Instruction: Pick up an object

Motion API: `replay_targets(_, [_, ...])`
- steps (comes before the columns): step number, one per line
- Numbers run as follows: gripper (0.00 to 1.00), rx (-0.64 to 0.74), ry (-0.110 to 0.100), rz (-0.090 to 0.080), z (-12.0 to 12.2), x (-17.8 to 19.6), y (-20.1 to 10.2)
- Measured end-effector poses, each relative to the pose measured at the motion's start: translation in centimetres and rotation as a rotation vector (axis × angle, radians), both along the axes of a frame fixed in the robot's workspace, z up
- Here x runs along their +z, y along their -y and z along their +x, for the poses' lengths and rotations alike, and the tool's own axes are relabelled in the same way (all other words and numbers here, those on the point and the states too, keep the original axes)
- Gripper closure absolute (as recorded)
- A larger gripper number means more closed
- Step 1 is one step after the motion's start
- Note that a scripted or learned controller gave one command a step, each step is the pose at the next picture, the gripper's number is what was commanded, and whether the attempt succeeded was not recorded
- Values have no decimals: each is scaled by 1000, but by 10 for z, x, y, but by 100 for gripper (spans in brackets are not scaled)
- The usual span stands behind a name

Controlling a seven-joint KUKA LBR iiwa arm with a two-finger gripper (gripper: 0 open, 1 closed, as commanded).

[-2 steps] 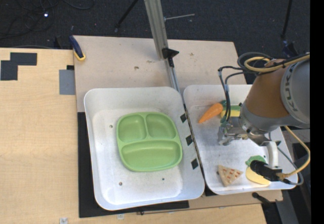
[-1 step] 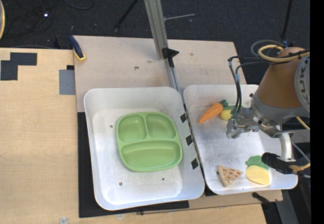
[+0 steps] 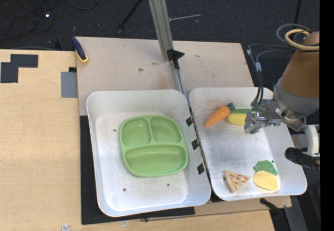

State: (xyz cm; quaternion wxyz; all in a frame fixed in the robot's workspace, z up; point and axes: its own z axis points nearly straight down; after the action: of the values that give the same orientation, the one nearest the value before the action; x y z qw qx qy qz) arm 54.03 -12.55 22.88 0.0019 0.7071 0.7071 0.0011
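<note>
Two white bins sit side by side on the bench. The left bin (image 3: pixel 104 120) holds a green tray (image 3: pixel 153 145) with three compartments, lying flat near the bin's middle; all three compartments look bare.

The right bin (image 3: pixel 229 141) holds four toy foods. An orange carrot (image 3: pixel 217 116) lies tilted near the bin's upper left, its thin end pointing down-left toward the divider between the bins. Just right of the carrot lies a yellow piece, maybe corn (image 3: pixel 237 118), with a bit of green at its upper left end; it touches or nearly touches the carrot's thick end. At the bin's lower right, a pizza slice (image 3: pixel 236 180) lies flat, and just to its right sits a lemon (image 3: pixel 266 180) with a green leaf above it.

The arm (image 3: pixel 300 81) reaches in from the right, grey below its orange band, over the right bin's upper right part. The gripper (image 3: pixel 254 121) hangs at the right end of the corn, close beside or touching it; whether it stands above the bin floor or on it is hard to judge. The fingers are small and blurred against the bin, so I cannot tell if the claw is open or closed, and nothing shows clearly between them

A metal post (image 3: pixel 160 21) rises behind the bins
</note>
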Motion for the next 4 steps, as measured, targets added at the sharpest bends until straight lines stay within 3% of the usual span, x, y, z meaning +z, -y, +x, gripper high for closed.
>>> replay_targets(1, [100,-2,-6,2,0,1,1])
replay_targets(2, [100,5,-8,4,7,-11,-53])
replay_targets(4, [100,5,-6,3,14,2,-164])
